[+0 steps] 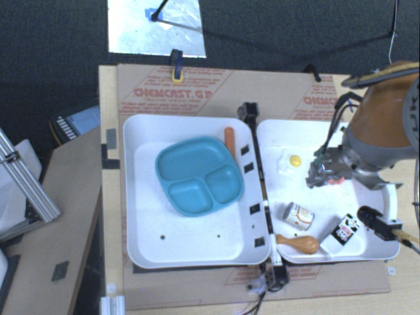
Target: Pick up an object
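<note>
Pincer [319, 174] low over right bin [380, 248] beside fried egg [289, 162] (grip state indiscernible).

In the right bin, a fried egg [289, 162] lies flat near the far left part; a small white can [298, 215] rests on its side nearer the front; a tan drumstick [298, 243] lies along the front edge; a black-and-white carton [344, 230] sits tilted at front right.
</note>
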Tool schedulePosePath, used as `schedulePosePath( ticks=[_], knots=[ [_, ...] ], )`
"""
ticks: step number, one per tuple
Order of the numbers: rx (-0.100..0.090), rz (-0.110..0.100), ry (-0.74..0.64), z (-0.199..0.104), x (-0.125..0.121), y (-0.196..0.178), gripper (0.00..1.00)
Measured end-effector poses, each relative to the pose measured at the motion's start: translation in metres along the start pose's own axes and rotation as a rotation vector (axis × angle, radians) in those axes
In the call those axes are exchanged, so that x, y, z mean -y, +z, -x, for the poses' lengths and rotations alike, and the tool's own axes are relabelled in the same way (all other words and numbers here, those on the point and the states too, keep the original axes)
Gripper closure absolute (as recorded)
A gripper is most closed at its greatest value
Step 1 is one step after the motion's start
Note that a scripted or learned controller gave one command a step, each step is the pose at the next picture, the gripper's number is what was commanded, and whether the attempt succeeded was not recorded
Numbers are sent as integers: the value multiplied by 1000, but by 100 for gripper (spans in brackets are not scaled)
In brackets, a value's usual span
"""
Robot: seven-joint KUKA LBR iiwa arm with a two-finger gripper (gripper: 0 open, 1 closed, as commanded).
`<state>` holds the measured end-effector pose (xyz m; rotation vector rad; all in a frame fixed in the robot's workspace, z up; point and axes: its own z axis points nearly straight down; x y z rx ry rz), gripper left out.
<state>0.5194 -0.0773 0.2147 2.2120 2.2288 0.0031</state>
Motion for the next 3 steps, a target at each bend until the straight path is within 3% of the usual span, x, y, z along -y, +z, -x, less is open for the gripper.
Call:
schedulePosePath(
  ticks=[3],
  knots=[
    [-2, 0, -2, -159, -22, -15, 100]
  ],
)
